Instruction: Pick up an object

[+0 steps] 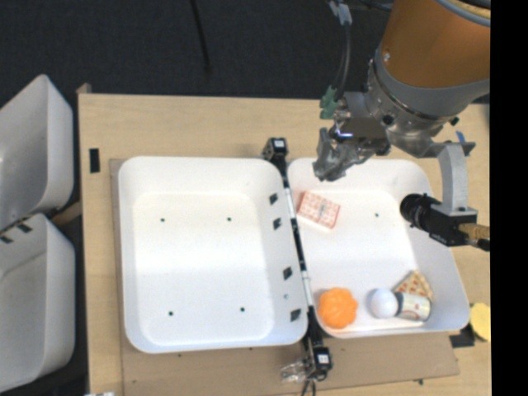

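On the tabletop's right bin, my hand hovers, grip state unclear, perhaps nearing the patterned card; next, descend.

We see the gripper over the far-left corner of the right bin; the divider rim runs just left of it. A red patterned card lies just below. Open floor beyond it, toward the near edge, until the orange ball, white ball and cup crowd the front wall. Left bin floor bare.
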You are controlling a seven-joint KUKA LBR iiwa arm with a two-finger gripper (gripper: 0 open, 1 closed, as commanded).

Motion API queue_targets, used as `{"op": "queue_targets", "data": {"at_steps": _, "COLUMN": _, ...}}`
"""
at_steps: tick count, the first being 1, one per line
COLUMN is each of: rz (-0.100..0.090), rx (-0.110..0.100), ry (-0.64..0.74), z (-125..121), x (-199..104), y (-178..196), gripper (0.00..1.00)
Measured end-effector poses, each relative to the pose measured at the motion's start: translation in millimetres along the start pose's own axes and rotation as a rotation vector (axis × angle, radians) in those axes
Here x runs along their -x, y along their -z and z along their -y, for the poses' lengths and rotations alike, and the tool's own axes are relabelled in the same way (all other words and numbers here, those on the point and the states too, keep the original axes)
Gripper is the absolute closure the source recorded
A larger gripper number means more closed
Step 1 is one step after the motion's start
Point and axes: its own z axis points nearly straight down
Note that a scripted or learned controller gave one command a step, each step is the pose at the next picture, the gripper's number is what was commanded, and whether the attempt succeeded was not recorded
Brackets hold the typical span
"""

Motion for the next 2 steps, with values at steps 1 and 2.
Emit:
{"op": "queue_targets", "data": {"at_steps": 1, "rz": 0.003, "rx": -0.017, "ry": -0.003, "z": -8, "x": -6, "y": -112, "gripper": 1.0}}
{"op": "queue_targets", "data": {"at_steps": 2, "rz": 0.001, "rx": -0.004, "ry": 0.001, "z": -51, "x": -27, "y": -49, "gripper": 1.0}}
